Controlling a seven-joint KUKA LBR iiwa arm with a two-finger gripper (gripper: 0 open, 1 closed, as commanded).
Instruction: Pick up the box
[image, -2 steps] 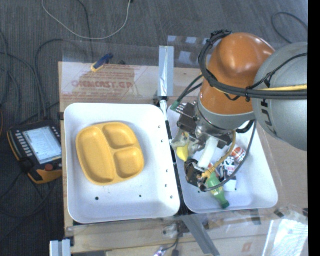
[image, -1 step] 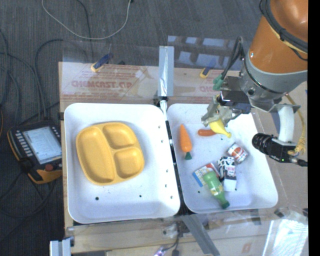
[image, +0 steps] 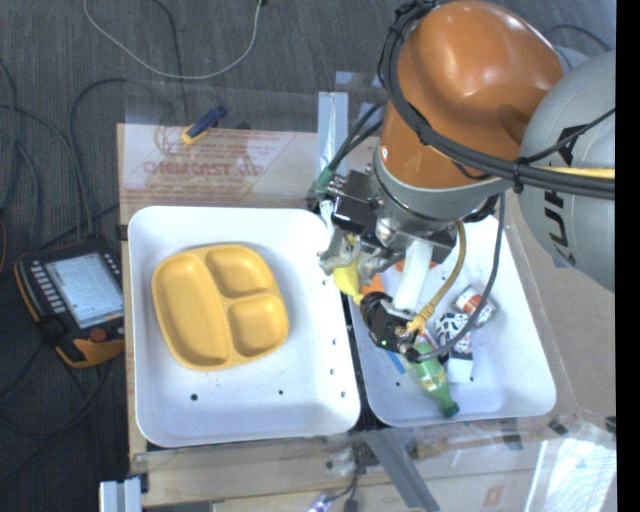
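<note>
1. End effector: low over the seam btw the two bins, at the upper left edge of the right bin. Spread or pressed together: cannot tell, since wrist and cables block the view. Grip on any item: cannot tell either.
2. Just below it, a small yellow item against the right bin's left wall. Touching the end effector or not: cannot tell.
3. Box: in the right bin, upper middle, just right of the end effector and apart from it. Narrow, oblong, white, w/ an orange-red patch at the top end. Runs nearly top-to-bottom in the view, slightly tilted, top end tucked under the wrist.
4. Around the box: a black-and-white spotted item to its lower right, w/ a red-and-white piece beside that. Green bottle near the front wall, lying down, w/ a small white item just beside it.
5. Left bin: holds a yellow three-compartment tray, flat, centre-left, well apart from the end effector.
6. Arm: grey w/ orange band, in from the right, covers the back part of the right bin.
</note>
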